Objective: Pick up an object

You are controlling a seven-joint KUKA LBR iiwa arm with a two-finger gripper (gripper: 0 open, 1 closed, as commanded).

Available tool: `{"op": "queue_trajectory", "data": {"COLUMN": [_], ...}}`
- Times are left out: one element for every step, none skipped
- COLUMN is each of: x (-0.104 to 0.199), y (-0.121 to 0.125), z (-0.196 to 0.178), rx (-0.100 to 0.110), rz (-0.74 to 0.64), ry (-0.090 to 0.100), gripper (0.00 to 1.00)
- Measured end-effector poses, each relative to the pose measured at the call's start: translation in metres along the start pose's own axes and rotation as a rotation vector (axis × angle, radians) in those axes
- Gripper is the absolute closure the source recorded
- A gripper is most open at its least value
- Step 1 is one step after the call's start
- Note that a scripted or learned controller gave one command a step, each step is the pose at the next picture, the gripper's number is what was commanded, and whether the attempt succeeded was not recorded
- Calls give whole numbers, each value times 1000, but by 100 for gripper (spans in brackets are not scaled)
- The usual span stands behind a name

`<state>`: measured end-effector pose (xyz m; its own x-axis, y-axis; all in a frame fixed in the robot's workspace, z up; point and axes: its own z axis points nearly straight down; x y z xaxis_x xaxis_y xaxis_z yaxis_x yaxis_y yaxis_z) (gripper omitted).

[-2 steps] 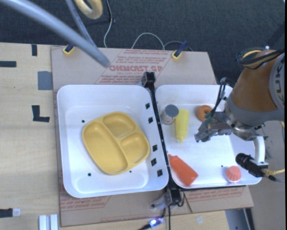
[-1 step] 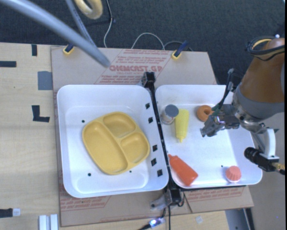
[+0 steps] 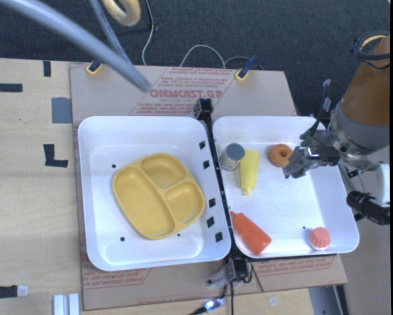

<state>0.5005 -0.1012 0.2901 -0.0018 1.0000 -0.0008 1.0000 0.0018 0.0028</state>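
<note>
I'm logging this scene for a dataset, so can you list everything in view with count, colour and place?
bins: 2, white, side by side on the bench
tray: 1, yellow, three compartments, left bin
can: 1, grey, right bin, by the divider
bottle: 1, yellow, right bin, beside the can
donut: 1, orange, right bin, upper middle
carrot: 1, orange-red, right bin, lower left
strawberry: 1, pink-red, right bin, lower right
gripper: 1, dark, over right bin, beside the donut
</note>
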Motion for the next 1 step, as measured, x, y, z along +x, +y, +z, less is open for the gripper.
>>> {"op": "queue_trajectory", "data": {"x": [44], "y": [24], "z": [24], "rx": [6], "rz": [-3], "ry": [1], "gripper": [100]}}
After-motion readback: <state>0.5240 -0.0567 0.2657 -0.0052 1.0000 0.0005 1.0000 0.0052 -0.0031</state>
